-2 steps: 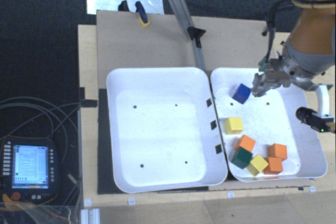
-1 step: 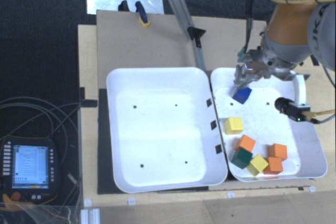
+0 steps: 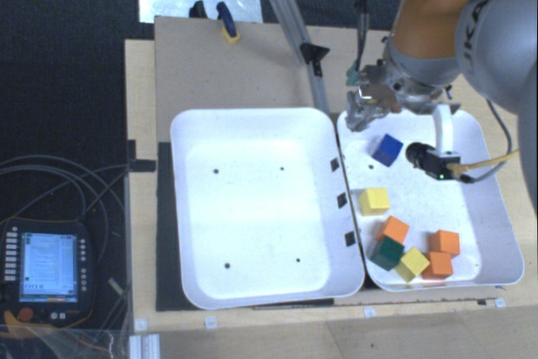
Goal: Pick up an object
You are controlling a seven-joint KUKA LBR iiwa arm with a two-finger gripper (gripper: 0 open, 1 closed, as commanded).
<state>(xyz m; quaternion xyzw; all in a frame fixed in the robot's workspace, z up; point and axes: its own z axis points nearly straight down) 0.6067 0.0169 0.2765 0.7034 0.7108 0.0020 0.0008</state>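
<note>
A: What worries us here?

B: We see the arm (image 3: 471, 4) bulking over the right bin (image 3: 496, 206) from one o'clock, its wrist low above the bin's far end. The gripper (image 3: 363, 109) hangs at the bin's eleven o'clock corner, just beside the rim shared with the left bin (image 3: 252, 206).

A: So a descent could clip that rim?

B: We judge so. The blue cube (image 3: 387, 150) sits near, at the gripper's five o'clock, not beneath it, so a straight drop may close on nothing.

A: Fingers?

B: We cannot tell whether they are apart or together; nothing shows between them.

A: Other candidates?

B: A yellow cube (image 3: 374, 200) mid-bin, and a crowded cluster (image 3: 416, 252) at six o'clock.
</note>
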